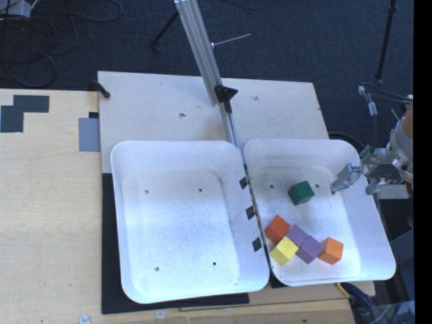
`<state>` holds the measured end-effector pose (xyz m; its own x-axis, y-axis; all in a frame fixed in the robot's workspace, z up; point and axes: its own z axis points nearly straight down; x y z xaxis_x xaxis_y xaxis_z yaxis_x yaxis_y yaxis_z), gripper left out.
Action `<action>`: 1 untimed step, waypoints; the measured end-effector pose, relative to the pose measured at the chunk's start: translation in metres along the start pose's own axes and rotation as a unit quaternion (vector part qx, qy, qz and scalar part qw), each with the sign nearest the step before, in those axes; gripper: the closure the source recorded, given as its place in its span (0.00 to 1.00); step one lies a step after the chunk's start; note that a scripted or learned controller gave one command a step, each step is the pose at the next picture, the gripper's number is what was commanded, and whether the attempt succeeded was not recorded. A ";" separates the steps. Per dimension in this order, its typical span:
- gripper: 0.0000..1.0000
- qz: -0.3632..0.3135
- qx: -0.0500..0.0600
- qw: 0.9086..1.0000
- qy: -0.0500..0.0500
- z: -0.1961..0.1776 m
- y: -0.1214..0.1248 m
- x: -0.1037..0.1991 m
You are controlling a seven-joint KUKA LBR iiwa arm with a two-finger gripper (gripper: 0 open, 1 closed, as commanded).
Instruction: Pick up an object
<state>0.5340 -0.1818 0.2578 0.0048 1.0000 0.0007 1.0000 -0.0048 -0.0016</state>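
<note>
Green cube (301, 193) sits in the right bin (378, 248), on the bin floor toward its middle, tilted a little off square with the bin walls. Nothing touches it; bare white floor all round.

Nearer the camera from the green cube, well apart from it, a cluster of blocks lies along the front of the same bin: an orange block (277, 228) closest to the green cube, a purple block (297, 235) touching it, a yellow block (285, 250) just in front of those two, a second purple block (310, 248) beside the first, and another orange block (331, 250) at the right end of the row. They are packed edge to edge.

To the right of the green cube, over the right wall of the bin, the gripper (345, 178) reaches in from the arm at the frame edge. One grey finger (344, 177) points toward the green cube, near it but apart, nothing between. Whether the jaws are open or closed I cannot tell; too small and partly blurred.

To the left of the green cube, past the shared divider with its black clips (250, 212), lies the left bin (128, 181). Beyond the green cube, a slanted aluminium rail (202, 52) rises from the worktop (155, 106) behind both bins.
</note>
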 end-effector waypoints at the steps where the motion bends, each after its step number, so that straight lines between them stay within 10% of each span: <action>1: 0.00 -0.005 0.004 1.000 0.002 0.077 0.027 0.033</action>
<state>0.5606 -0.1486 0.1808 -0.0044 1.0000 0.0038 1.0000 0.0044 -0.0086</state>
